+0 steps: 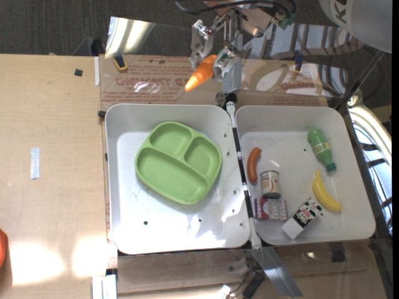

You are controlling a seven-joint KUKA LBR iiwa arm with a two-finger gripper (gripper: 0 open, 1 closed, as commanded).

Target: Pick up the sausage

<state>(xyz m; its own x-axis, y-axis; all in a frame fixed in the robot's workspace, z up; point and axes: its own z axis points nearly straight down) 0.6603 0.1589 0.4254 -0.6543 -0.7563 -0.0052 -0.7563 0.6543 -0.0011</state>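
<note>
Sausage [252, 165]: a short, smooth, orange-red cylinder with rounded ends, slightly curved, lying flat on the floor of the right bin [355, 226] close to its left wall, its long axis running roughly toward the far rim. Both bins are shallow, glossy white trays with rounded corners, set side by side so that their inner walls meet. Left bin [118, 185]: holds a light green plastic plate [179, 162], rounded-square in outline, matte, divided by raised ribs into three compartments and set at a skew. Right bin, further contents: a small cylindrical can [269, 182] standing just beside the near end of the sausage; a flat pink-and-white packet [271, 208] below the can; a black-and-white patterned carton [303, 217] lying on its side; a curved yellow banana [326, 193]; a green bottle [321, 148] lying tilted near the far right. Gripper [211, 55]: metallic, suspended above the cardboard beyond the bins' far rims, well apart from the sausage, its fingers clenched on an orange, tapered carrot [201, 75] that points down to the left.
</note>
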